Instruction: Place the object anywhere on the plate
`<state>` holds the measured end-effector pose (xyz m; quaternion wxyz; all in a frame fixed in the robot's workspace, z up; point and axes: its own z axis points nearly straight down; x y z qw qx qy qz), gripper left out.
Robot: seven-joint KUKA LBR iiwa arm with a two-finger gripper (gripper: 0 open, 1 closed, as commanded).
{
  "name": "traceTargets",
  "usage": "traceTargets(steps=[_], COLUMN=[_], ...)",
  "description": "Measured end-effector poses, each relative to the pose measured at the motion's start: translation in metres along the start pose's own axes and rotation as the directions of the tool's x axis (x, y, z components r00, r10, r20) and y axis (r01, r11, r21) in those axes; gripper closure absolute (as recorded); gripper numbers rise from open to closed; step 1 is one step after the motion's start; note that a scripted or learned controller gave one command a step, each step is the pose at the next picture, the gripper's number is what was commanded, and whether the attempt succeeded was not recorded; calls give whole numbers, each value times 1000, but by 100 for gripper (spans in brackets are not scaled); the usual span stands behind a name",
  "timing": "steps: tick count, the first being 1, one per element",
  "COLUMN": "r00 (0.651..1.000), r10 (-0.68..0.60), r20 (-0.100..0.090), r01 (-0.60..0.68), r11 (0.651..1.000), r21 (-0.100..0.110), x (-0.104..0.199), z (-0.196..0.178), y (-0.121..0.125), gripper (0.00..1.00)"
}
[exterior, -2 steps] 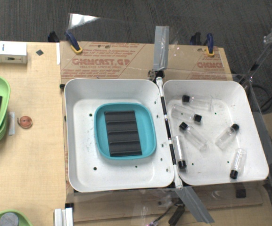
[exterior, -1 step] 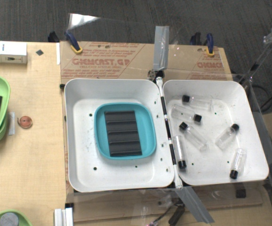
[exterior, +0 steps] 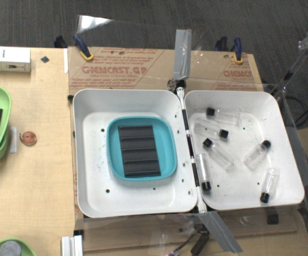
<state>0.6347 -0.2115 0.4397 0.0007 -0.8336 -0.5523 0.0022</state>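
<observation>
Gripper state: cannot tell. Left bin (exterior: 89,159): teal plate (exterior: 167,152). Right bin (exterior: 239,188): perhaps six clear black-capped vials (exterior: 260,154).

Red lettering reading "CHEMCAST GP" is printed on the brown paper-covered sheet (exterior: 143,68) lying behind the two bins; part of the same wording is repeated near its right end. Nothing else can be read.
</observation>
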Motion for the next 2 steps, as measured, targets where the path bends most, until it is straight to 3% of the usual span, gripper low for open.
traceTargets(steps=[2], r00=[1000], r10=[0], r20=[0], r01=[0], r11=[1000], r21=[0], x=[0], z=[0], y=[0], gripper=[0])
